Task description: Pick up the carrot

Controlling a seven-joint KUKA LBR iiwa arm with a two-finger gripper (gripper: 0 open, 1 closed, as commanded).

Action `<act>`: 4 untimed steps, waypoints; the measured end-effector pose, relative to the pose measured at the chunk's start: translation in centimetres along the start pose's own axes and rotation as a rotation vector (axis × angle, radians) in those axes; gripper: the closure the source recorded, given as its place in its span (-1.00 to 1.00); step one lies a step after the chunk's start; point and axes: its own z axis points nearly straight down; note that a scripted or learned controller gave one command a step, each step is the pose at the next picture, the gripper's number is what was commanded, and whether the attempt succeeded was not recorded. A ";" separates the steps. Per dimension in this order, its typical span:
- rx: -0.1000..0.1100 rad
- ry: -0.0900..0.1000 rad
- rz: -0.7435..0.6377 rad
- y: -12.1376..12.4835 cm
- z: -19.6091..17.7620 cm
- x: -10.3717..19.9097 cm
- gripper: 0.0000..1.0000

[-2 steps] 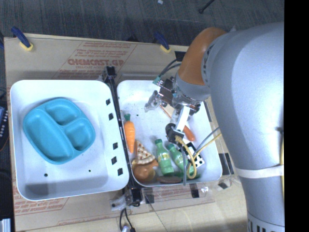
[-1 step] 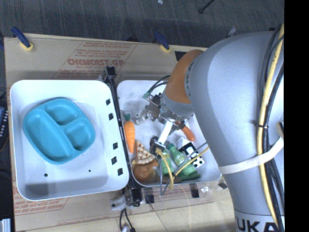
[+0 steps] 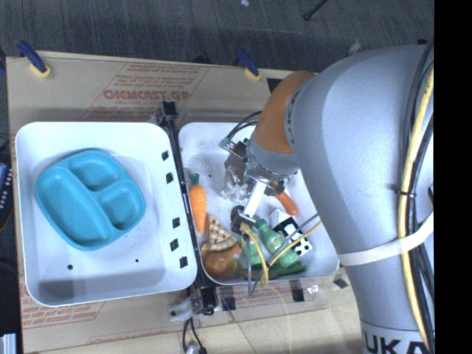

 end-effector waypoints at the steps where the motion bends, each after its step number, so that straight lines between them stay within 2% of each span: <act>1: -0.010 0.006 0.108 -6.5 -9.3 6.0 1.00; 2: 0.000 -0.001 0.615 -9.9 -8.8 2.5 1.00; 3: -0.059 0.015 0.673 -13.6 -3.8 5.4 1.00; 4: -0.006 0.007 0.739 -15.4 -8.9 3.5 1.00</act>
